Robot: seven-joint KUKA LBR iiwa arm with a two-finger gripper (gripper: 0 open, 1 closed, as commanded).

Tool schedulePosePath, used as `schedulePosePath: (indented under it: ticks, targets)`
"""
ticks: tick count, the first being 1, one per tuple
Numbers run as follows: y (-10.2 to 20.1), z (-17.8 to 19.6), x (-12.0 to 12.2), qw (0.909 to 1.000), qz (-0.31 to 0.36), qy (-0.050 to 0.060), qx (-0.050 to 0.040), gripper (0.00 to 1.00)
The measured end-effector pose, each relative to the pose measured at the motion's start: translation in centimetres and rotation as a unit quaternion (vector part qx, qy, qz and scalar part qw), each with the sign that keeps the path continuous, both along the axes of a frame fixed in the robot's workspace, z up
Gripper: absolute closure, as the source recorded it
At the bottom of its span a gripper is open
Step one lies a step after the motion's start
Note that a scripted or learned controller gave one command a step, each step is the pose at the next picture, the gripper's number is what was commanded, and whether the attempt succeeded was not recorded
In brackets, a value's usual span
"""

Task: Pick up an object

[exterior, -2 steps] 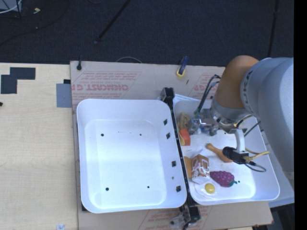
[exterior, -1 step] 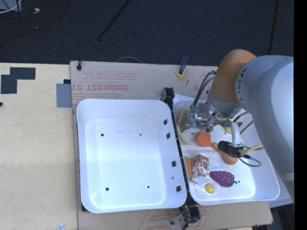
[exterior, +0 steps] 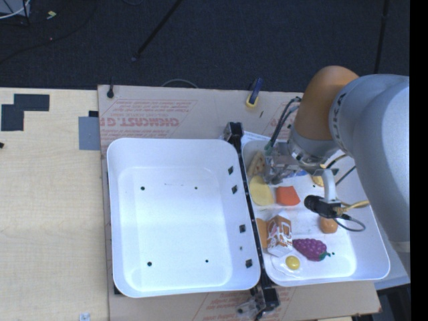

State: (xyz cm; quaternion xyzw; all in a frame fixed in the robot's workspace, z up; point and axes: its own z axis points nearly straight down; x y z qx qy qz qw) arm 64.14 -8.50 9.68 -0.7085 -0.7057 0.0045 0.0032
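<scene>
**A:** Where's the tool (exterior: 273, 173) rn?

**B:** I've got it low over the back-left part of the right bin (exterior: 364, 263), close to the wall next to the left bin (exterior: 175, 212). The wrist blocks my view of the tip, so I can't tell if it's wide or narrow, or if it's got anything.

**A:** Which thing are you going for?

**B:** Nearest is the yellow piece (exterior: 261, 194), just in front of the tool. The orange block (exterior: 288, 196) is right beside it, maybe touching. My guess is the yellow one's the target, not 100% tho.

**A:** How do I do it clean?

**B:** The yellow piece sits tight to the bin wall, so I'd run the closing line along the wall, not across it, else one side of the tool jams on the rim. I'd centre on the yellow piece and keep off the orange block, or I pinch both & prob drop both. Then straight down, close, lift slow.

**A:** Plan B?

**B:** The grapes (exterior: 309, 248) nr the front, w/ the carton (exterior: 279, 233) and the egg (exterior: 292, 263) just beside them. There's more open floor on their right. The bumpy shape may slip tho. Nothing on the desk (exterior: 53, 212) outside the bins matters here.
</scene>
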Motion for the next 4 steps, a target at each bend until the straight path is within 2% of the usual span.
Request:
schedulePosePath:
  ticks: [1,2,3,4]
  targets:
    - [-1.1,10.9,0.4,1.0,0.0,-0.009,0.0004,1.0]
    - [10.4,9.0,0.2,1.0,0.005,-0.004,0.0022,1.0]
    - [13.3,16.8,0.3,1.0,0.004,-0.007,0.0019,1.0]
    - [13.1,16.3,0.2,1.0,0.003,-0.004,0.0008,0.0]
